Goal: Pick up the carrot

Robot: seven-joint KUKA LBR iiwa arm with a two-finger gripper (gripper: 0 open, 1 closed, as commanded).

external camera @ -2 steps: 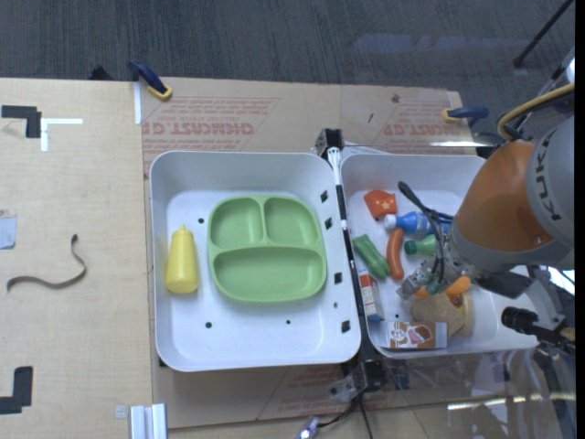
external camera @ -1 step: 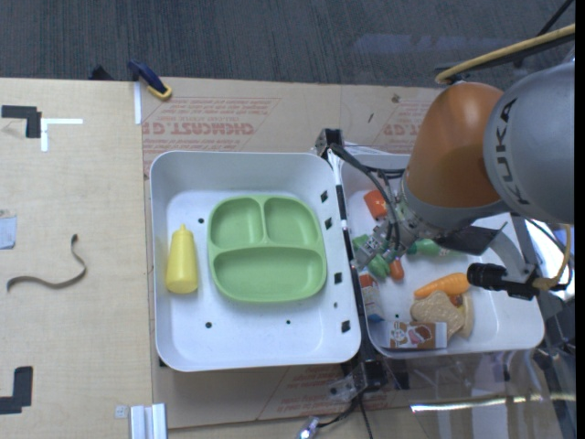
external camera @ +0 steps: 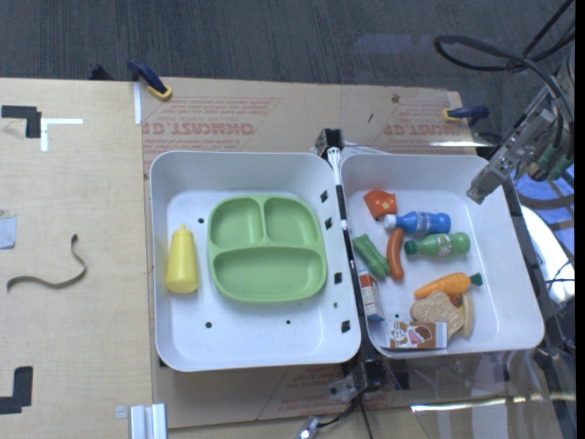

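Lying well below fingers [external camera: 484, 187] — carrot [external camera: 446, 285].

Bright, even light; right edge perhaps slightly blurred.

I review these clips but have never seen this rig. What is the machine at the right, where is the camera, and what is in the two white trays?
One camera looks down at a slant on a bench. The robot arm's gripper reaches in from the right, above the right bin's far corner, holding nothing visible. That bin holds toy food: the carrot, a blue bottle, a green bottle, a sausage and bread slices. The left bin holds a green divided plate and a yellow bottle.
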